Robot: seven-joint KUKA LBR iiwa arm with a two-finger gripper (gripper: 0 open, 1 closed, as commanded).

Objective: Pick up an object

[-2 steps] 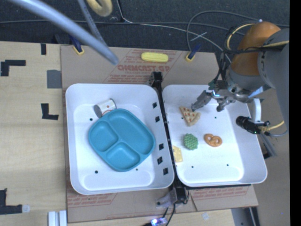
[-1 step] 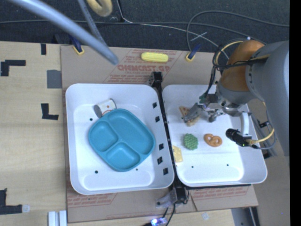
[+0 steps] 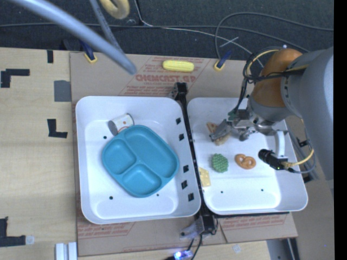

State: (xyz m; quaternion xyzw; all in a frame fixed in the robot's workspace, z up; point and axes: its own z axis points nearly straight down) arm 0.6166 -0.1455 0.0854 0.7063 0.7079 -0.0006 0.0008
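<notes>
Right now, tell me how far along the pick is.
Done: the arm has reached into the right bin, with the gripper low beside the small brown object near the bin's back left. In hand: nothing visibly lifted; a grasp can't be confirmed. Left: closing on something and raising it. The green object and pretzel lie untouched on the bin floor.

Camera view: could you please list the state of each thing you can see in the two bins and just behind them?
Blue tray: flat, right way up, in the left bin.
Cup: on its side, touching the tray's far edge.
Green item: lying loose in the right bin.
Pretzel: lying flat, loose.
Brown item: lying by the gripper, grasp unclear.
Corn: lying on cardboard behind the bins.
</notes>
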